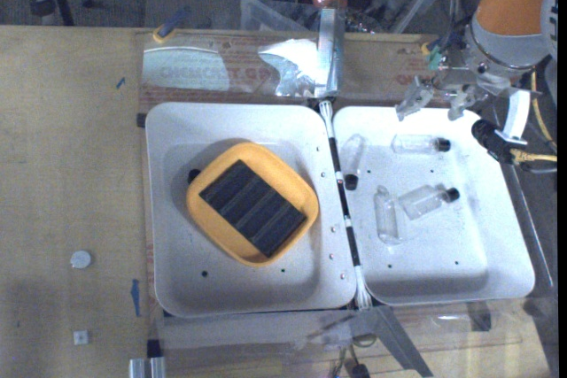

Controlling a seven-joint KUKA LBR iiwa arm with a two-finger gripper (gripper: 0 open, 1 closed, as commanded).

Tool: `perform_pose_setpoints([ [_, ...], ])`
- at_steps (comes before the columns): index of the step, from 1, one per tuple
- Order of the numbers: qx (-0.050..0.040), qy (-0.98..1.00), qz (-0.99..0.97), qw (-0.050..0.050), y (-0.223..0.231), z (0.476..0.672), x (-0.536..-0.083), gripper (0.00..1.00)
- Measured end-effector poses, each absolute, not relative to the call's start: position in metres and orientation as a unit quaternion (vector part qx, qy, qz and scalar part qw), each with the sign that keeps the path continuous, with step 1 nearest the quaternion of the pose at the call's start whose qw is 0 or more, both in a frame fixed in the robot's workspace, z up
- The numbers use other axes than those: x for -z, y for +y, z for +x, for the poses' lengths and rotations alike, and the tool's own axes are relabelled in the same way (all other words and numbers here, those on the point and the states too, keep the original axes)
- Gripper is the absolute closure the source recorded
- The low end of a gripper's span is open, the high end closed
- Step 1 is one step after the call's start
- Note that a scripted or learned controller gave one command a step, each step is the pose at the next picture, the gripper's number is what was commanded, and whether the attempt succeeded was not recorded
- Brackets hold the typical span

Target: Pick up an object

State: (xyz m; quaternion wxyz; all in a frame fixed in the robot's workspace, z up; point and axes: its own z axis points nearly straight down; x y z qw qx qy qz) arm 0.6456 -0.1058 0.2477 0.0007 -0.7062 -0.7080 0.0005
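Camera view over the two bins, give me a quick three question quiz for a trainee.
1. True or false: the yellow tray with dark slats lies in the left bin.
2. How many clear bottles lie in the right bin?
3. The gripper is over which edge of the right bin: A near, B far?

Key: 1 true. 2 four. 3 B.

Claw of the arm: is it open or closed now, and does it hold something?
Claw: open, holding nothing, above the back edge of the right bin.
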Motion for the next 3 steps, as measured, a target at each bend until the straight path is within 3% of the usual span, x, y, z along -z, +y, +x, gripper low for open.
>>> perform_pose_setpoints([
  [1, 0.0001, -0.715, -0.7, 0.0, -0.116, 0.598, -0.115, 0.0],
  [2, -0.0001, -0.76, -0.65, 0.001, -0.094, 0.527, -0.105, 0.0],
  [3, 0.0009, -0.758, -0.652, -0.001, -0.096, 0.528, -0.115, 1.0],
])
